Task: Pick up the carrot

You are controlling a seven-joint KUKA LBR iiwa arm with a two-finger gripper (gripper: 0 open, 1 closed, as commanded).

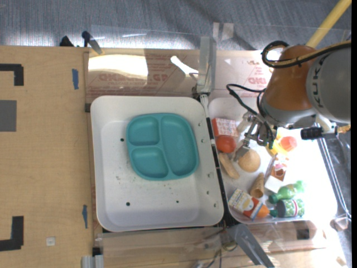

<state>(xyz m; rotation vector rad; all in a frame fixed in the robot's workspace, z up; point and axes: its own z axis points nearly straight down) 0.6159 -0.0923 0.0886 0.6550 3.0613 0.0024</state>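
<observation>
Hand (250, 144): fingers blurred, apart or together cannot be told, upper part hidden under the orange band (287, 77); poised over the right bin (323, 166); carrot (226, 144) just left of the hand, against the bin's left wall; tan round item (249, 161) directly below the hand; crowded packets toward the near edge; left bin (106, 149) with teal divided plate (163, 146) well left, roomy.

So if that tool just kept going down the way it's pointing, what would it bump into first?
Probably the round tan potato-like toy lying just under the tool in the right bin, though depth is hard to judge from above. An orange-red piece sits close beside it.
</observation>
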